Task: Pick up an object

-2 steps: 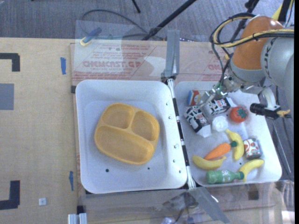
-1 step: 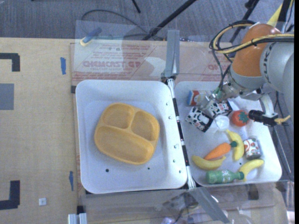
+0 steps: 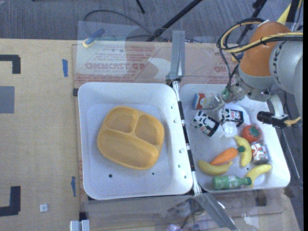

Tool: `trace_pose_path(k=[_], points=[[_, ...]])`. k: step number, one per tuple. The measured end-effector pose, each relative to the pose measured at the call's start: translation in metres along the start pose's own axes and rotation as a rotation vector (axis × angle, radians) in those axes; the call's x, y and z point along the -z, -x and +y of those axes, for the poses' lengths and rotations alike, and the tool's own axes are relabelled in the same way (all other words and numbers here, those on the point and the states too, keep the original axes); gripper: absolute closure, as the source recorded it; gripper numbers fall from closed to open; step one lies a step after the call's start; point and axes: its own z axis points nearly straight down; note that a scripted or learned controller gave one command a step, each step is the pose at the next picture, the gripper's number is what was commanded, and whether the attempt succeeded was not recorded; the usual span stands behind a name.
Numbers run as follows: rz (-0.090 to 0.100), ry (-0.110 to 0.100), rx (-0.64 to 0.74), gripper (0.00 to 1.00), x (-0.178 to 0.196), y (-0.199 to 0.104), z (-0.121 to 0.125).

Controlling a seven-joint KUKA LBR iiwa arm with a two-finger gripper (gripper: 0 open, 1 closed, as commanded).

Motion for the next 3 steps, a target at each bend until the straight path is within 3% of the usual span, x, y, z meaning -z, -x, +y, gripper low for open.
trace_pose_path(k=[1, 2, 3], points=[[0.002, -0.005, -0.067, 1.00, 0.087, -0.086, 0.044], [-0.001, 0.001, 0.265, 1.00, 0.017, -0.051, 0.001], [0.001, -0.004, -0.019, 1.00, -0.011, -0.026, -0.019]])
